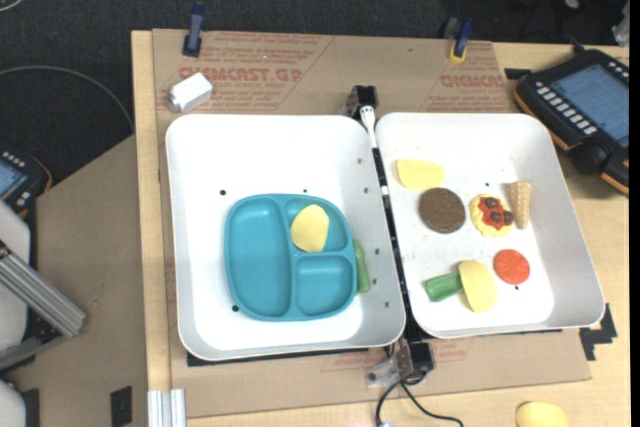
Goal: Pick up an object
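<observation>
Left bin (190, 215) with blue divided tray (262, 265), yellow piece (310, 228) in its upper right compartment, right bin (560, 215) with brown cookie (441, 210), small pizza (492, 213), red disc (512, 266), gripper state cannot be told

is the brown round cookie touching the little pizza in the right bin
Apart. In the camera view, a thin strip of white bin floor shows between the brown cookie and the small pizza.

Both white bins (270, 150) look like smooth, faintly glossy plastic, as does the teal divided tray (262, 260). The board (330, 75) beneath them is matt brown cardboard (printed with red lettering), on a pale wood-look counter (600, 215).
</observation>
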`<state>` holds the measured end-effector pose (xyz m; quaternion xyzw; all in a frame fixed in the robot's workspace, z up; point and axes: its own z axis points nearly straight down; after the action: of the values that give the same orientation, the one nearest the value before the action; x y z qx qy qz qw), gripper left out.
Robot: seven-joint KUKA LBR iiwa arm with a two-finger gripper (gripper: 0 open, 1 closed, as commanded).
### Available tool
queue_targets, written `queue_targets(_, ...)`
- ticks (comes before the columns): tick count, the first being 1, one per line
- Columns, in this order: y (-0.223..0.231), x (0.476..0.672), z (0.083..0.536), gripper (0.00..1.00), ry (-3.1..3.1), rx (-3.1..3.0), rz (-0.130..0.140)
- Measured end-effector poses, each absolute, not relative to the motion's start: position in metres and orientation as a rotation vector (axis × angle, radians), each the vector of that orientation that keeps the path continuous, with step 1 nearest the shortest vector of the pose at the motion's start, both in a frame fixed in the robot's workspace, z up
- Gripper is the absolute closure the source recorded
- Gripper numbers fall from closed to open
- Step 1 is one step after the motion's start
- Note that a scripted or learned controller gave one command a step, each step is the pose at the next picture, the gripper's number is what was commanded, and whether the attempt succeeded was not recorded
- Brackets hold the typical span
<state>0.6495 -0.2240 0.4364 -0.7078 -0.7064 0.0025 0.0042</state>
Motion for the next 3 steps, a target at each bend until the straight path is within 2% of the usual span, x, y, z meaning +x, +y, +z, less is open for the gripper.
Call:
queue_targets(1,-0.224,0.607,0.341,1.0,-2.211,-2.217,0.009)
queue_targets(2,-0.223,0.663,0.297,1.0,-2.226,-2.22,0.0)
queue_targets(3,-0.176,0.667,0.495,1.0,-2.242,-2.23,-0.02)
